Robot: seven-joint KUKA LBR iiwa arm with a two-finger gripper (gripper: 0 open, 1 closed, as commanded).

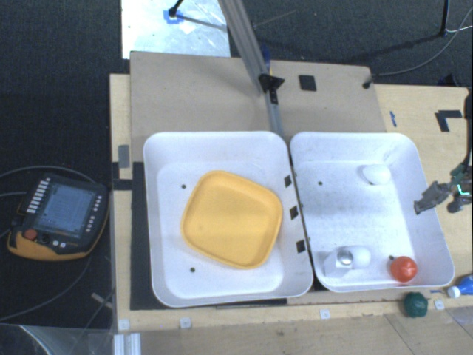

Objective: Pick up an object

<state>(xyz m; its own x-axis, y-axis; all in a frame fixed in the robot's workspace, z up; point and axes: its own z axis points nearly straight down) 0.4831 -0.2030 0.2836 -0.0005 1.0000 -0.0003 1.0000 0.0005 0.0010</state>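
Note:
My gripper [441,199] hangs over the right rim of the right bin [355,150], open with nothing between its fingers. In that bin lie a white oval object [375,174] at the back, a red ball [403,269] in the front right corner and a small silver-and-white object [347,257] at the front. The red ball sits about a hand's width in front of the gripper; the white oval lies to its left. A yellow square plate [233,219] lies flat in the left bin [166,198].
A green ball [415,304] and a small blue-and-white item [460,288] rest on the bench outside the right bin's front corner. A teach pendant [59,217] lies on the floor at the left. A slanted metal pole [247,35] rises behind the bins.

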